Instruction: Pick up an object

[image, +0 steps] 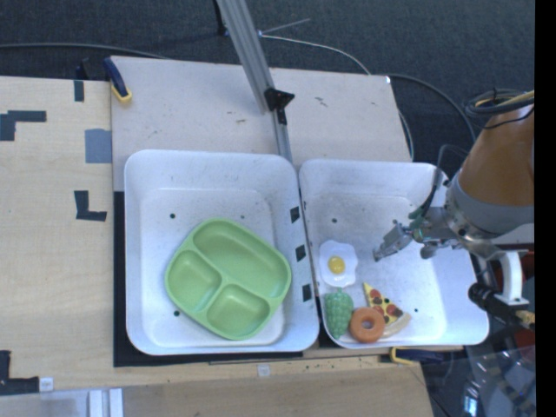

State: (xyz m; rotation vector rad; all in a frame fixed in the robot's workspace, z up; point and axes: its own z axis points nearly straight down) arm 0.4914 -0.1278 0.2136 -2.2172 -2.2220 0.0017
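Reaching into the right bin point(365, 185), the gripper point(388, 243) hangs with jaws apart, holding nothing, near the egg point(337, 265), pickle point(338, 310), donut point(367, 324) and pizza point(383, 303).

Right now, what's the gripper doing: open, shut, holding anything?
Gripper: over the right bin, above bare floor beside the fried egg. Nothing visible between its fingers; open or shut cannot be told.

Even overhead light, soft shadows, slightly blurry, low resolution, mild glare
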